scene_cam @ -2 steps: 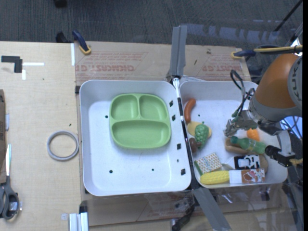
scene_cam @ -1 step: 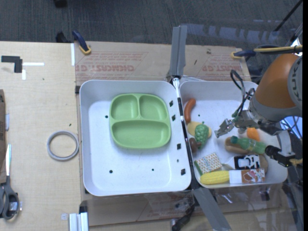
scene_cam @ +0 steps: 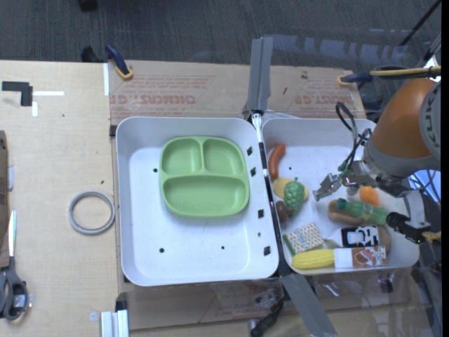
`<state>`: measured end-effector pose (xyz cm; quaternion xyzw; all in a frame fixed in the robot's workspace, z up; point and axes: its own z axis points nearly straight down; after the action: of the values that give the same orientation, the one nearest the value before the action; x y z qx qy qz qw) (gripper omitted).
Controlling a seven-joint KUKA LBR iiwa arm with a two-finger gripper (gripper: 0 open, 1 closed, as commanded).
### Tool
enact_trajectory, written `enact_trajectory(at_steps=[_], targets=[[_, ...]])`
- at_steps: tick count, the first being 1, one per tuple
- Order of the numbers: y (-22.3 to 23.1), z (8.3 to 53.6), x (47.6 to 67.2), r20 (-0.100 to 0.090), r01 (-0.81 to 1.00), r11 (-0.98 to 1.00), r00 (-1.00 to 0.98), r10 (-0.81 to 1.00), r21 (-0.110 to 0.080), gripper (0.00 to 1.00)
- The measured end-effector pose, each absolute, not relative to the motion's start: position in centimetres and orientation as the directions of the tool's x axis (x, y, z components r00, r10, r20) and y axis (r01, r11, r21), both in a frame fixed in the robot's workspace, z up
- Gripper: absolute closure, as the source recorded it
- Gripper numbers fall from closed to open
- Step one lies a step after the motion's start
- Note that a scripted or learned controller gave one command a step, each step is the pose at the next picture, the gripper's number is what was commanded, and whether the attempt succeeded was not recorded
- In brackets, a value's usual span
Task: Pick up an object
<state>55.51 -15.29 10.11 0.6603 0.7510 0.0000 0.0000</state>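
Hovering low in the right bin (scene_cam: 309, 142), the end effector (scene_cam: 331, 187) has its fingers slightly parted and holds nothing; this looks like the approach step. Toys crowd just below it: green bottle (scene_cam: 359, 210), corn (scene_cam: 312, 260), broccoli (scene_cam: 295, 194). Next it must descend over one, clear of the bin's near wall.

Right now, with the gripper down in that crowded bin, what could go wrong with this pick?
1. The gripper sits above tightly packed items in the right bin; closing might catch two at once or nudge the green bottle aside.
2. The corn cob and patterned packet lie against each other, so a grasp there may slip.
3. A wide sweep could knock the centre divider.
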Motion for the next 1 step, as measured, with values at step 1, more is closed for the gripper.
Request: enact_trajectory(at_steps=[1], targets=[[-16.88,9.45,50.86,-0.005,0.984,0.177,-0.177,0.984,0.011,0.0]])
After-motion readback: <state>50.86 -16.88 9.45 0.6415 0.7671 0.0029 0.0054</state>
